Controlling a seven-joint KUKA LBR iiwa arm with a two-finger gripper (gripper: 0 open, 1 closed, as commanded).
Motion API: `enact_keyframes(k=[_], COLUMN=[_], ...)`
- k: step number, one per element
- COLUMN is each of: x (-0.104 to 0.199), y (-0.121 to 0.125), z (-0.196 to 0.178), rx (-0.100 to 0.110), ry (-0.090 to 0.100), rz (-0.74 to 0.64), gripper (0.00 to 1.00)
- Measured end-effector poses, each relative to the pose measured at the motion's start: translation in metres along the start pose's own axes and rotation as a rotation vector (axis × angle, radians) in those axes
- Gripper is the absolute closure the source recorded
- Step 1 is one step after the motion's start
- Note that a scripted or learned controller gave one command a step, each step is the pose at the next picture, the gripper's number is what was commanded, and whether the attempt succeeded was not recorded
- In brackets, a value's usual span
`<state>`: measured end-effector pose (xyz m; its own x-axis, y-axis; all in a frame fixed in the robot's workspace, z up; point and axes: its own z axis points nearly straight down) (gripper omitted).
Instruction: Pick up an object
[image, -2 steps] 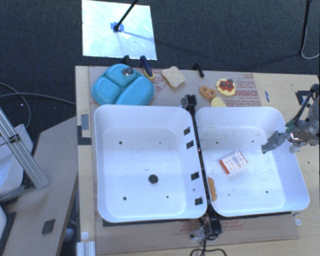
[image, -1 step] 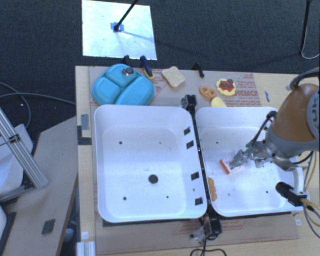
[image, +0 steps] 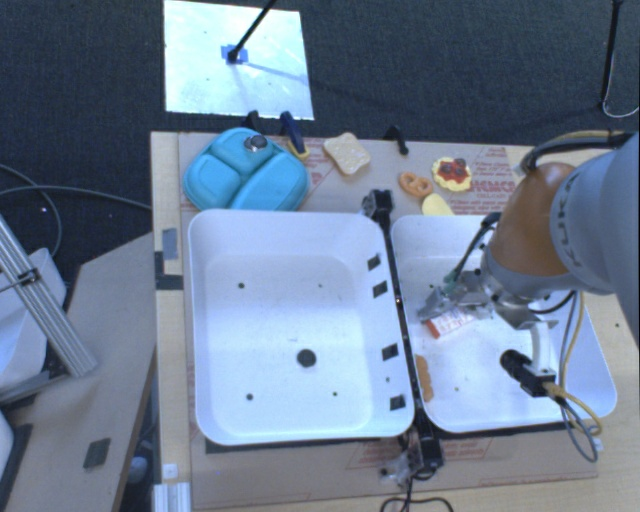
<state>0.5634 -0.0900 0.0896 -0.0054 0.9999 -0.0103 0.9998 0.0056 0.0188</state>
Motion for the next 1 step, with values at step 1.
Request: enact_keyframes(k=[1], x=[-0.0005], y=[0.0043], z=[-0.0166], rx=[-0.015], ry=[0.002], rz=[0.003], gripper=[1.00])
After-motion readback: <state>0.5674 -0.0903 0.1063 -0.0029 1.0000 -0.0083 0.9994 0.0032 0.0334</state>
